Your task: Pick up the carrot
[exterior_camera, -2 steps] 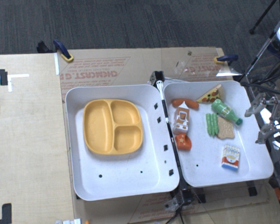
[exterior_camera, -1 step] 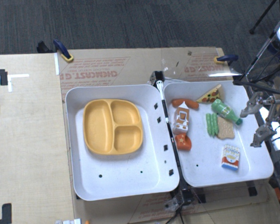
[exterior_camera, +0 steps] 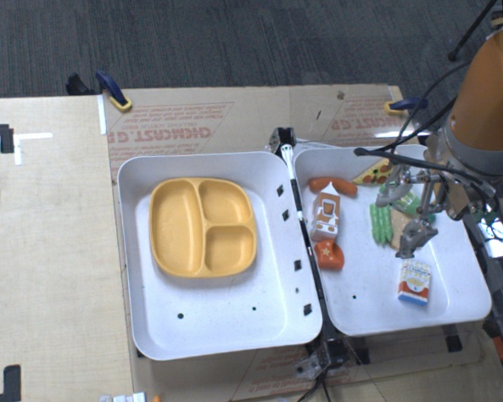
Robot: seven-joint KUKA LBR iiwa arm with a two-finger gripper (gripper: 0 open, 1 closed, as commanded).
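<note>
The carrot (exterior_camera: 333, 185) is a short orange-red piece lying at the back left of the right bin (exterior_camera: 368, 308), near the divider between the bins. My gripper (exterior_camera: 405, 215) hangs over the right-middle of that bin, to the right of the carrot and well apart from it. Its two grey fingers (exterior_camera: 418, 235) stand open. A green item (exterior_camera: 407, 204) lies in the bin below the gap between them, and nothing is gripped.
The right bin also holds a small white-and-orange box (exterior_camera: 325, 216), a red tomato-like piece (exterior_camera: 329, 256), a long green vegetable (exterior_camera: 380, 223), a pizza-like slice (exterior_camera: 371, 175) and a small carton (exterior_camera: 414, 282). In the left bin (exterior_camera: 225, 325) sits a yellow divided plate (exterior_camera: 204, 227).
</note>
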